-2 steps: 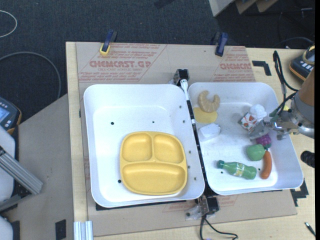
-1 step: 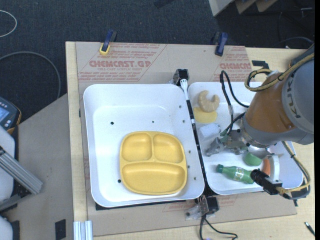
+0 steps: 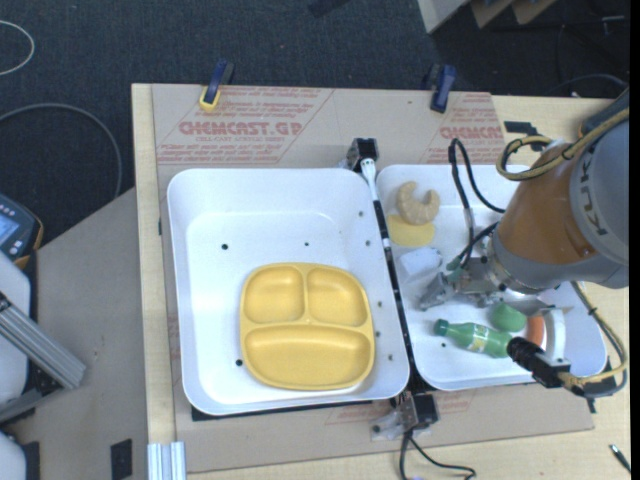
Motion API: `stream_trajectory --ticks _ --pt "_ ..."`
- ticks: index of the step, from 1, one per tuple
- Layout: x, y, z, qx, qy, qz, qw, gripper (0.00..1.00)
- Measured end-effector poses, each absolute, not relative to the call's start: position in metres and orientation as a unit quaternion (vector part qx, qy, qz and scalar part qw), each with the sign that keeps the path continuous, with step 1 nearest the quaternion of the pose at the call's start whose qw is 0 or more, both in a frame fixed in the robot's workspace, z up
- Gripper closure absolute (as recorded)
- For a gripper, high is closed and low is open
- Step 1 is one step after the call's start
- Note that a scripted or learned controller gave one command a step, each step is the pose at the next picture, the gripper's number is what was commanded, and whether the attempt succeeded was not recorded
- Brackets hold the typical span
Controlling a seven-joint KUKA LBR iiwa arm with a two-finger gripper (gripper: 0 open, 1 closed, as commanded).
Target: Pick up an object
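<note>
Gripper (image 3: 447,286) sits low in the right bin (image 3: 455,366), about mid-bin, just off the divider side. From my feed I can't tell if it's released or clenched; the metal under the wrist reads as a grey blur, and I see nothing clearly grasped. The arm (image 3: 560,218) comes in from the right, w/ the orange band hanging over the bin's back half.

Nearest obj: a pale block (image 3: 420,261) just up-left of the gripper. It's close, but I can't say if they're touching. Just below the gripper a green bottle (image 3: 470,336) lies on its side, pale cap end pointing toward the divider, apart from the gripper. To the right of the bottle's body there's a small green item (image 3: 507,317), partly tucked under the wrist, and next to that an orange-red item (image 3: 537,330) by the front-right corner; poss. a toy veg, too small to call.

Further back in the same bin is a yellow block (image 3: 410,231), w/ a tan curved piece (image 3: 417,203) right behind it; the two look to be touching. Both are well apart from the gripper.

So all pickable objs are in the right bin.

The left bin (image 3: 260,218) holds a yellow divided tray (image 3: 305,325) w/ 3 compartments, lying flat, front-centre. Both bins rest on a tan board (image 3: 150,268) w/ red print. There are 2 blue clamps (image 3: 441,86) on its back edge.
</note>
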State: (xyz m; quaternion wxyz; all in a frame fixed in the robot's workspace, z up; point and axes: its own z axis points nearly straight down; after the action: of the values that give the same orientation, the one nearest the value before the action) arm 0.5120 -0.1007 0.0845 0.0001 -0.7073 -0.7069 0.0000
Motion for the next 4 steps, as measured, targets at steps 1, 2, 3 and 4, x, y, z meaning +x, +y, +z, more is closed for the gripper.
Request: stream_trajectory --ticks 1,2,3,4 --pt "0.485 -0.092 0.084 -0.707 -0.707 0.0008 0.003 0.00" --pt "0.487 -0.092 0.095 -0.708 -0.707 -0.0006 0.000 1.00" --pt "0.481 -0.014 0.190 -0.703 -0.711 -0.0042 -0.002 1.00" --pt "0.480 0.067 0.235 -0.703 -0.711 -0.0034 -0.001 1.00"
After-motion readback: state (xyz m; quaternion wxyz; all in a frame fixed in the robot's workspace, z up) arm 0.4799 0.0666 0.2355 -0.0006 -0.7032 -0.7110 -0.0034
